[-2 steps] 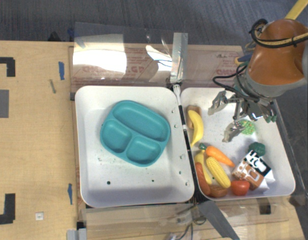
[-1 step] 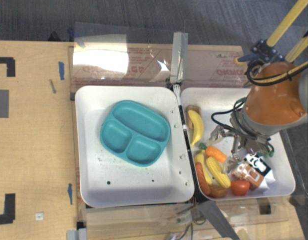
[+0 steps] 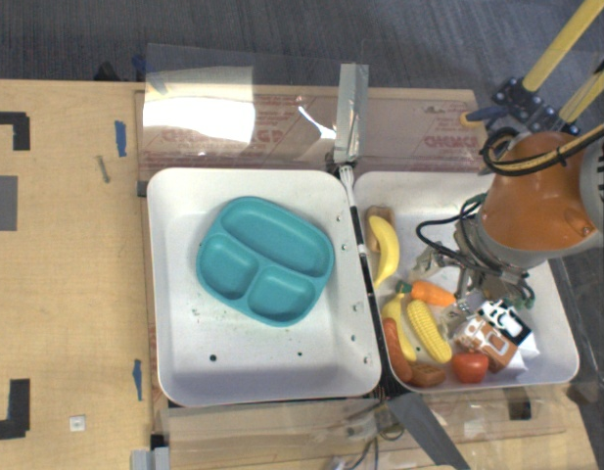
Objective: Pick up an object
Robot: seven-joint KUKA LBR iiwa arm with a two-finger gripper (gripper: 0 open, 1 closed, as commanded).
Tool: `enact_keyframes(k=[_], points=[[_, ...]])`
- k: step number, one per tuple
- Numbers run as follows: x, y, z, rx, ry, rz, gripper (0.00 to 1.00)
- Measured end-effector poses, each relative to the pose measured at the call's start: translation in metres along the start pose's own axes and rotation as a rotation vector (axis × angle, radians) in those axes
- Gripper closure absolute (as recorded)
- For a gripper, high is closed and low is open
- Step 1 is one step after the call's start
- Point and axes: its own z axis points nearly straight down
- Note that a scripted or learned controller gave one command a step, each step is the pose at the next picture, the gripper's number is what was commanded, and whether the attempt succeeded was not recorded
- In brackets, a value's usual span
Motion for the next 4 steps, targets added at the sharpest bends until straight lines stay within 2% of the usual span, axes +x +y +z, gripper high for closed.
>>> enact_keyframes(k=[1,2,3,4], points=[[-0.082,-0.024,-0.034,-0.018,0.012,-0.197,0.0],[-0.004,-0.041,0.015,-0.016,0.015,0.006,0.0],[-0.009,-0.041,0.001,-0.011,0.001,0.005,1.0],[0.004,-0.117,-0.102,-0.014,0.013,-0.258,1.0]])
